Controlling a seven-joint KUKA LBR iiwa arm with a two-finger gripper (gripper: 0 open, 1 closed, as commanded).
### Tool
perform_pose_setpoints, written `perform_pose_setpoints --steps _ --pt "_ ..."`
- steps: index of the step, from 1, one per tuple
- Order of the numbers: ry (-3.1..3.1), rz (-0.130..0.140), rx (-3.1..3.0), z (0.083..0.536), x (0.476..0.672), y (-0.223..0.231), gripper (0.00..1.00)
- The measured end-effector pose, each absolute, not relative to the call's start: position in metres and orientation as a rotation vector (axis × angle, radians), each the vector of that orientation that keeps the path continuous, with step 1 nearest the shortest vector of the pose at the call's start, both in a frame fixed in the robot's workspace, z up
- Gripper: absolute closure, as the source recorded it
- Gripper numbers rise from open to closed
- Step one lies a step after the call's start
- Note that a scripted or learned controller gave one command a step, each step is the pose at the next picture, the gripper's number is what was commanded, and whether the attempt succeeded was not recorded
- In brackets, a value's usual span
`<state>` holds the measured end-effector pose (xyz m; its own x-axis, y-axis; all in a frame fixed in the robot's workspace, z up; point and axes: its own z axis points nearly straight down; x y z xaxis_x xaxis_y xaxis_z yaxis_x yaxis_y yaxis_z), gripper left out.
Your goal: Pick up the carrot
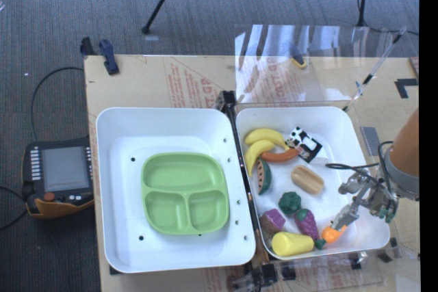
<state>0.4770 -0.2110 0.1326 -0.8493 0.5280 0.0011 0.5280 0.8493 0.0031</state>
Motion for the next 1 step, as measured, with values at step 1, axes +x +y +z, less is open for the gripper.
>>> perform_pose_setpoints --steps 1 --pt "-2.987 -0.008 -1.012 0.0882 0.4797 -0.2119 0.00"
